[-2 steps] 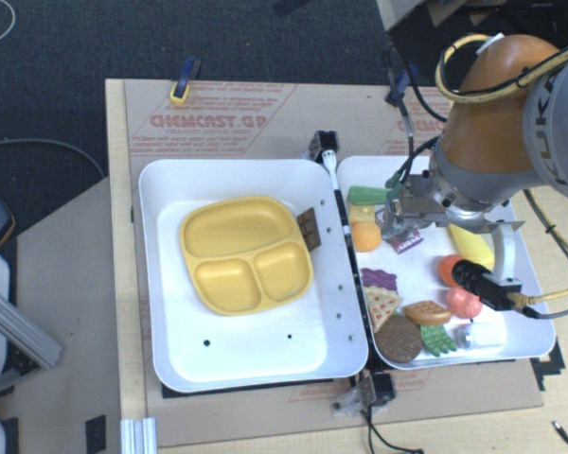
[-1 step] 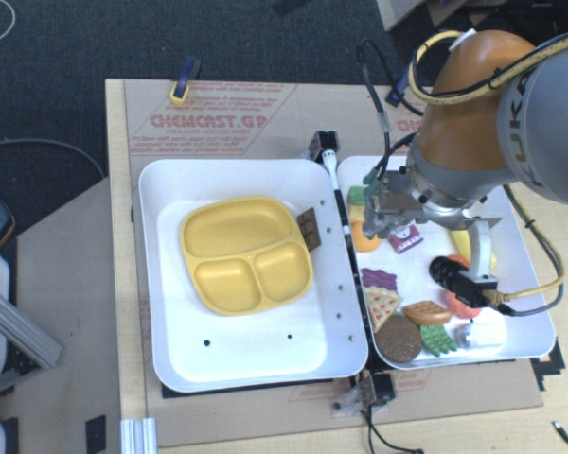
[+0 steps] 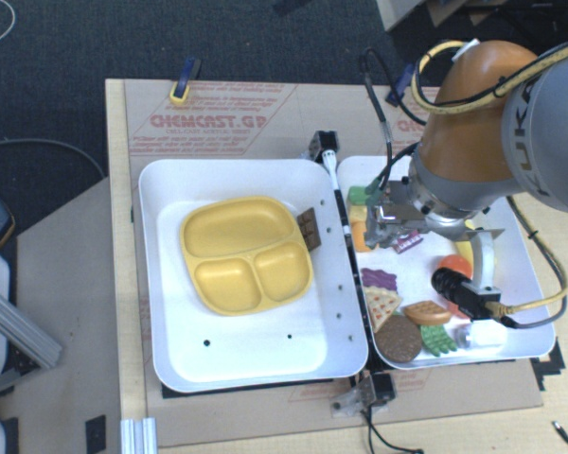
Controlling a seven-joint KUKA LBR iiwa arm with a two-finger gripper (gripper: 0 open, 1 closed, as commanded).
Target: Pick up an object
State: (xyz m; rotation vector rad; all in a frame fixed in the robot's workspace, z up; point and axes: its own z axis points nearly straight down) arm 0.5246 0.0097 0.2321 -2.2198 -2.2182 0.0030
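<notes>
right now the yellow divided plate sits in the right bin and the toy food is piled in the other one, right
Not quite. The camera view shows the yellow divided plate in the left bin; the toy food is piled in the other one, the right bin.

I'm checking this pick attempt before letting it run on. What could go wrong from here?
1. The toy foods in the right bin lie packed together, so the gripper may catch two at once or push some aside.
2. It hangs close to the divider between the bins, so a finger could strike that wall on the way down.
</notes>
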